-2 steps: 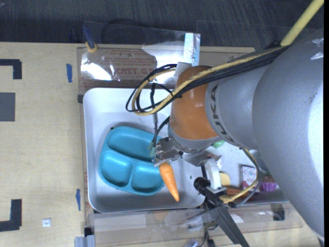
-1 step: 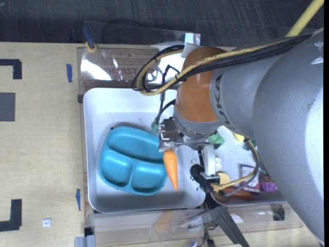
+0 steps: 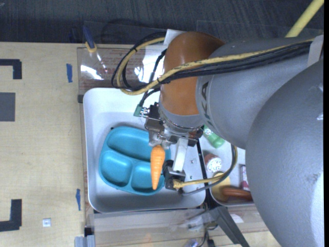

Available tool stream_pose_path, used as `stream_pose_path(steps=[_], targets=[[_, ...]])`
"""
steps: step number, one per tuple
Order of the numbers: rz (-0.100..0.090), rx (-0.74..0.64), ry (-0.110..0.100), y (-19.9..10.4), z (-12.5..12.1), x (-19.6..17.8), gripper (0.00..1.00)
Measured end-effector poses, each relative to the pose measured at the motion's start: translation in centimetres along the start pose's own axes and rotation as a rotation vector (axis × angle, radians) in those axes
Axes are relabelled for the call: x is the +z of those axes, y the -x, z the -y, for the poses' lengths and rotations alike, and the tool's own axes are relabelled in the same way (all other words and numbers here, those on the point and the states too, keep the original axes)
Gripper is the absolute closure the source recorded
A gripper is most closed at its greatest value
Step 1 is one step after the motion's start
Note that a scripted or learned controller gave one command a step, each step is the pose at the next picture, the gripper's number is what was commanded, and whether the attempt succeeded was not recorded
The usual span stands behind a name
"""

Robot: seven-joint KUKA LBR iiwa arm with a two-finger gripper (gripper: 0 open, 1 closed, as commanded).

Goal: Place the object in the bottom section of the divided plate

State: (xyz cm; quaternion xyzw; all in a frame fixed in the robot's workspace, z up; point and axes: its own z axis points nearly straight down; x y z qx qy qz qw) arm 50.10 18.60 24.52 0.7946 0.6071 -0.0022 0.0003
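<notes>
1. we see the carrot (image 3: 157, 168) hanging point-down under the gripper (image 3: 163, 144), its tip over the right edge of the blue divided plate (image 3: 121, 158).
2. the claw looks closed around the carrot's top, though the wrist hides much of it.
3. pickup looks done, we judge; lowering into the bottom section and letting go remain.
4. the plate sits in the white bin (image 3: 95, 117).

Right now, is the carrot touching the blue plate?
Cannot tell. In the camera view the carrot hangs point-down below the gripper and overlaps the right rim of the blue divided plate, but the slanted look-down shows neither contact nor a gap.
</notes>
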Motion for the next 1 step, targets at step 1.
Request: stream_pose_path(steps=[1], targets=[[0.001, 0.001, -0.001, 0.02, 0.00, 0.02, 0.00]])
